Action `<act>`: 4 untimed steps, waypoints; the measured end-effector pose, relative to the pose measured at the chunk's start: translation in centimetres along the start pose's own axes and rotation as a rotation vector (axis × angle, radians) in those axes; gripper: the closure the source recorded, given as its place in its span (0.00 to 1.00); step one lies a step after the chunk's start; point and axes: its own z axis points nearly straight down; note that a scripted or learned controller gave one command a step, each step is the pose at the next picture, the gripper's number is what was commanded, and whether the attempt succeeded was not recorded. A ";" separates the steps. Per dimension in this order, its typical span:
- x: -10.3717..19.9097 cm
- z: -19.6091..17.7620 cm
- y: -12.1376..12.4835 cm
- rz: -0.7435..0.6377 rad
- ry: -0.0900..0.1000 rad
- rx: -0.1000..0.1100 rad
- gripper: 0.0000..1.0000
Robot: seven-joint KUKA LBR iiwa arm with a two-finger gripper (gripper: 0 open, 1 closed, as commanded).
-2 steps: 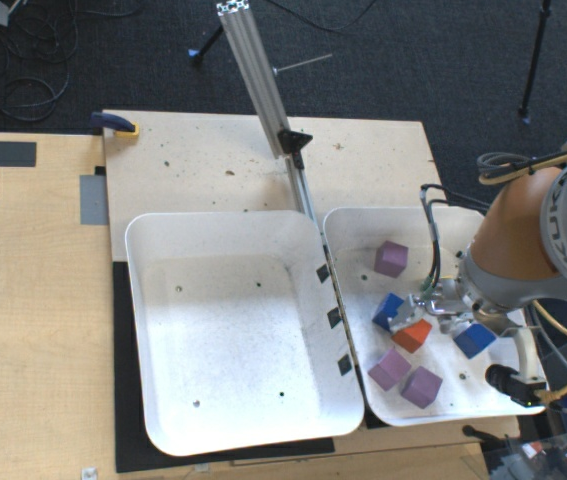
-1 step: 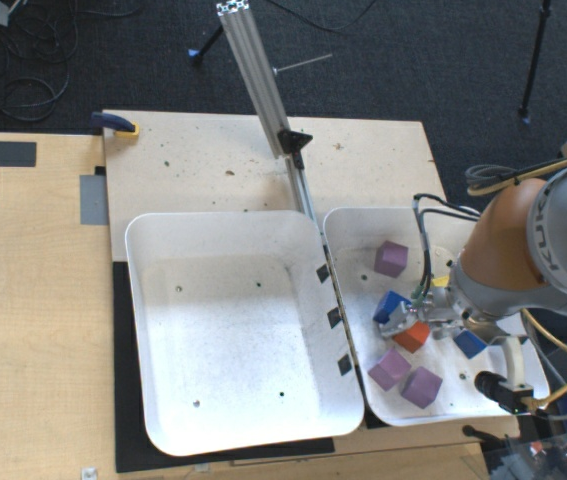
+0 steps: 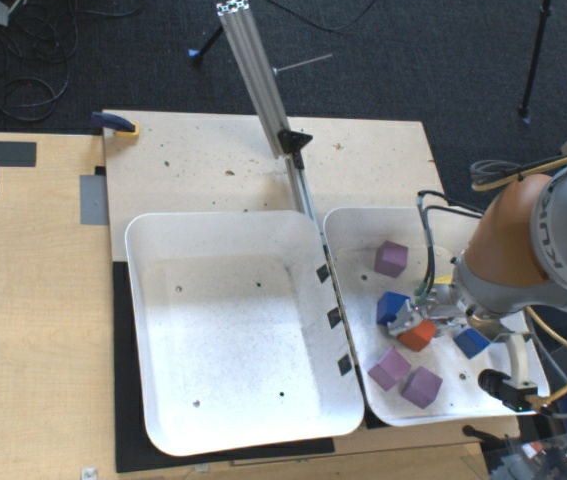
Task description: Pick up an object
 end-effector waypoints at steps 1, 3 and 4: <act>0.0 -4.3 -0.6 -0.003 -0.004 -0.004 1.00; -1.1 -15.8 -0.9 -0.015 -0.006 -0.007 1.00; 4.1 -14.5 1.7 -0.016 -0.002 -0.001 1.00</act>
